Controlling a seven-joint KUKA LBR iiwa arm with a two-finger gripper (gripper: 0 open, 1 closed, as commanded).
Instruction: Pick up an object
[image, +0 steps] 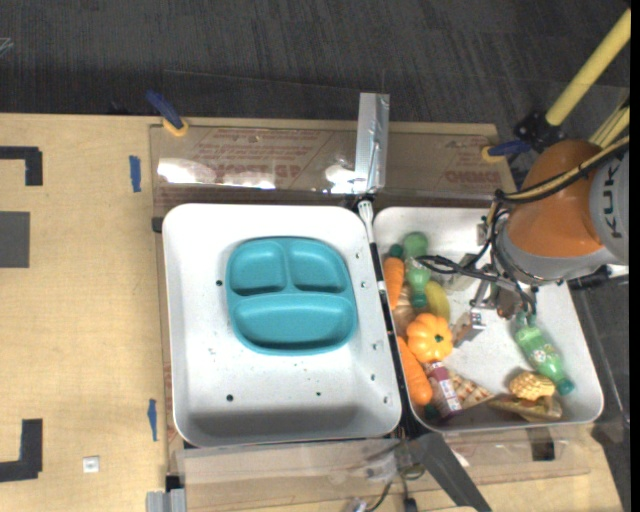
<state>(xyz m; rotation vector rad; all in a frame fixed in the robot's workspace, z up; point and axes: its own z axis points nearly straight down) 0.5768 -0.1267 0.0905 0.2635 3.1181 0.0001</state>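
Overhead view of a wooden bench (80, 330) bearing two shallow white plastic bins side by side. The left bin (195, 380) contains a single teal three-compartment plastic plate (291, 293), lying flat near the bin's middle. The right bin (585, 395) contains a cluster of toy foods, mostly along its left wall: a green round toy vegetable (414, 244) at the far end, an orange carrot (394, 280) beside the wall, a small yellow piece (438, 299), an orange pumpkin (430, 337) near the centre, a second orange carrot (415, 373) nearer the camera, and a red-labelled packet (445, 388) touching it. A green plastic bottle (541, 352) lies tilted on the right side, with a tan pastry-like toy (531, 387) at the near edge. The grey arm with its orange band (560, 215) reaches over the right bin; its gripper (497, 303) hangs above bare bin floor between the pumpkin and the bottle. Whether it is apart or together cannot be told; nothing is seen in its grasp.
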